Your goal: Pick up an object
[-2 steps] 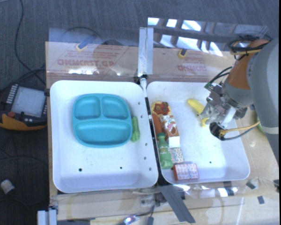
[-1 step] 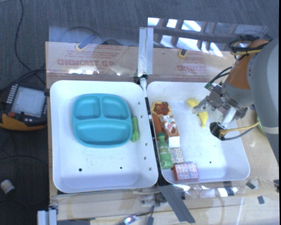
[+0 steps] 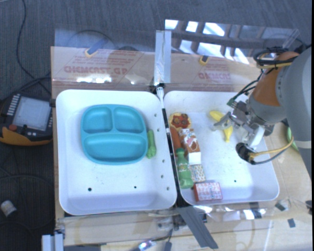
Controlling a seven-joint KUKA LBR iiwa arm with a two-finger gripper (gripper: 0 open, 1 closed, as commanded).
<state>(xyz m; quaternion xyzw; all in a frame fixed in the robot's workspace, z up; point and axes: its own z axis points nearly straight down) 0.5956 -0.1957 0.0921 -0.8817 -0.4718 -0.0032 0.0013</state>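
Here the arm point(image 3: 290, 95) reaches in low (from the right), its gripper point(image 3: 231, 120) beside the yellow object point(image 3: 223, 124); grip unclear.

Dark carpet floor point(image 3: 94, 9) with cables point(image 3: 21, 14) surrounds the wooden bench point(image 3: 298, 208).

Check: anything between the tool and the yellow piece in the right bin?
Nothing visible. The tool sits just right of the yellow piece, with bare floor of the right bin around them. The food row along the divider lies well off to the left.
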